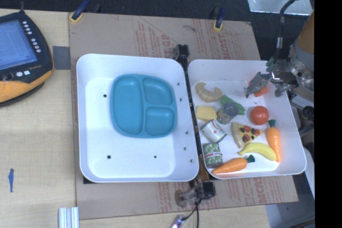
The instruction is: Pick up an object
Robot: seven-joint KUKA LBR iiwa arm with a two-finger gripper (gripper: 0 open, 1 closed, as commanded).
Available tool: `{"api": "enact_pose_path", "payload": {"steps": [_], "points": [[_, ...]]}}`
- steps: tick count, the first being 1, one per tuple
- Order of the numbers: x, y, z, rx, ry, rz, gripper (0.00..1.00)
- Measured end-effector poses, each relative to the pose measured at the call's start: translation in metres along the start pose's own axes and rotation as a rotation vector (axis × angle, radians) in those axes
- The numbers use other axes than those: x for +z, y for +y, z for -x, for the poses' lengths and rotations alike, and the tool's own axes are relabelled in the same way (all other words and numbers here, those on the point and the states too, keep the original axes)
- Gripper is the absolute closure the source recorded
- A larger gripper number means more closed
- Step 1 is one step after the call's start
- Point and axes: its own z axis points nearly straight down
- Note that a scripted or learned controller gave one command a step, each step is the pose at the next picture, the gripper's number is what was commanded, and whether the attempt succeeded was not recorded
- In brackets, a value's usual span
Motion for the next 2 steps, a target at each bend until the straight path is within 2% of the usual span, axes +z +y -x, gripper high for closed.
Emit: {"api": "enact_pose_path", "payload": {"steps": [1, 2], "points": [[0.1, 0.089, 0.033, -0.002, -0.003, 0.002, 0.0], [0.116, 0.094, 0.023, -0.003, -0.01, 0.02, 0.0]]}}
